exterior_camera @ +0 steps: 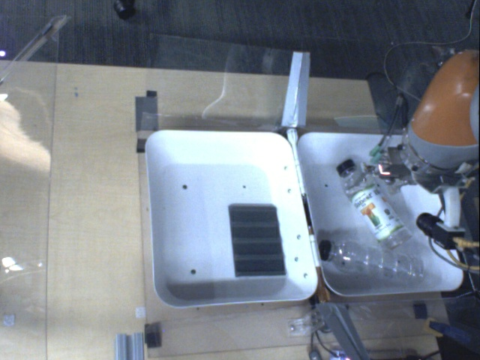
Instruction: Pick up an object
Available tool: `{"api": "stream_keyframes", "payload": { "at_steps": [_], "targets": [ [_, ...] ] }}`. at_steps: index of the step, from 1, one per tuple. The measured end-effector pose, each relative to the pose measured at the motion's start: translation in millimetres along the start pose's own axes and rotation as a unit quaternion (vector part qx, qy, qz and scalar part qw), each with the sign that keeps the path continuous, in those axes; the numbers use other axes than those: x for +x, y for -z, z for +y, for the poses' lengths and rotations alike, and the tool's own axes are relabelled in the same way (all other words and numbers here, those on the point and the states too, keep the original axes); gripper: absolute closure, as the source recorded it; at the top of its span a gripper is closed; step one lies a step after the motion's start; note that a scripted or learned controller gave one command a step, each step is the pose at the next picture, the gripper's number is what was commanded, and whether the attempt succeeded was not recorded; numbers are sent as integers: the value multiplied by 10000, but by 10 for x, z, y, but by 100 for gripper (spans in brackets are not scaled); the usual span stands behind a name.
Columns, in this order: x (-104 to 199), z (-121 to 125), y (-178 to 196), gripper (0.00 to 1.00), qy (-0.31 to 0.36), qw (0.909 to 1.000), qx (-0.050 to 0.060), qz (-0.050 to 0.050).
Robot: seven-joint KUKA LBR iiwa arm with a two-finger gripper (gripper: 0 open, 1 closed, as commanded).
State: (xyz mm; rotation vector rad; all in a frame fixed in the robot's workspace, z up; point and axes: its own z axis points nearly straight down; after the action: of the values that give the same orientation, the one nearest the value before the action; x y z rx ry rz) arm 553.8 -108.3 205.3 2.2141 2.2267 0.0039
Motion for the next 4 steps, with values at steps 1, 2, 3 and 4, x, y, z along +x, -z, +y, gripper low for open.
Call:
{"api": "stream_keyframes", "payload": {
  "at_steps": [1,2,3,4],
  "targets": [
    [-332,300,-848,0,835,9965,-3,-4],
    [-332,301,-845,0,833,9965,-6,-3],
    [-340,648,-1131,0,1135,9935,-78,-28],
    [-324,675,-1004,100,1148,9933,-117,-30]
  ]
}}
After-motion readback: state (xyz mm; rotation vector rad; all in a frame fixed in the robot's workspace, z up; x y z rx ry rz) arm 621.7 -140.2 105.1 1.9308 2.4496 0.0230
